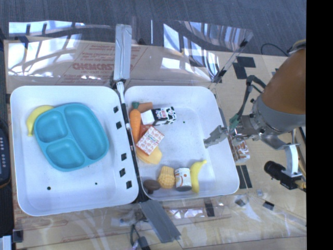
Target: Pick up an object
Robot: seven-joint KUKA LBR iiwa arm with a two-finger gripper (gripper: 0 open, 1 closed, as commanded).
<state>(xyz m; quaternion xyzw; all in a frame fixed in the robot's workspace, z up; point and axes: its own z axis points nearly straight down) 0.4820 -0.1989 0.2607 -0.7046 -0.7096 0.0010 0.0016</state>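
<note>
- Nothing lifted yet: the fingers (214,137) hang over the right bin's (208,100) edge; whether parted or closed, I cannot tell.
- Banana (196,174), can (182,179) and carton (150,140) lie untouched, left of and below the fingers.

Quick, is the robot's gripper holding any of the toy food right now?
Gripper: over the right bin's right rim, nothing seen in it; whether it is open or shut cannot be told.
</note>
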